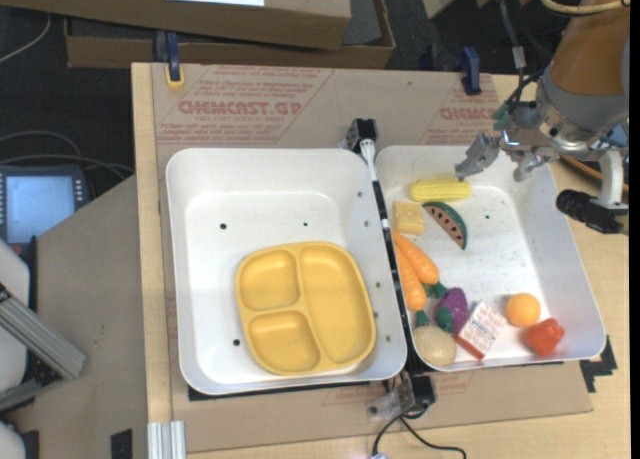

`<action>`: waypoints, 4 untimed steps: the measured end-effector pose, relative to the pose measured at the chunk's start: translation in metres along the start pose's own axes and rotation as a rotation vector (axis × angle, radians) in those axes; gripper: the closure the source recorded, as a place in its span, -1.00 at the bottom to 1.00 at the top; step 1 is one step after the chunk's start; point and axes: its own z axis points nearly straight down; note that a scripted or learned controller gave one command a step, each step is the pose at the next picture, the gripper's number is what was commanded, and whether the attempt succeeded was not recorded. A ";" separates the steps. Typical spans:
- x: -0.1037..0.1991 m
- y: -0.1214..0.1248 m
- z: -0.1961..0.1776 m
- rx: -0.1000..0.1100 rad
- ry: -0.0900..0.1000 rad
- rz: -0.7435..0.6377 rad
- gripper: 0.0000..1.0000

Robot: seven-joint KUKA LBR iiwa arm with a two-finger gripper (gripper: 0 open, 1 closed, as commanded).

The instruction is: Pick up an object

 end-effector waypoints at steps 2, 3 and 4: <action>0.011 0.007 0.135 -0.004 -0.001 -0.003 -1.00; 0.035 0.040 0.138 0.027 -0.001 0.004 -1.00; 0.017 0.040 0.140 0.029 0.005 0.005 -1.00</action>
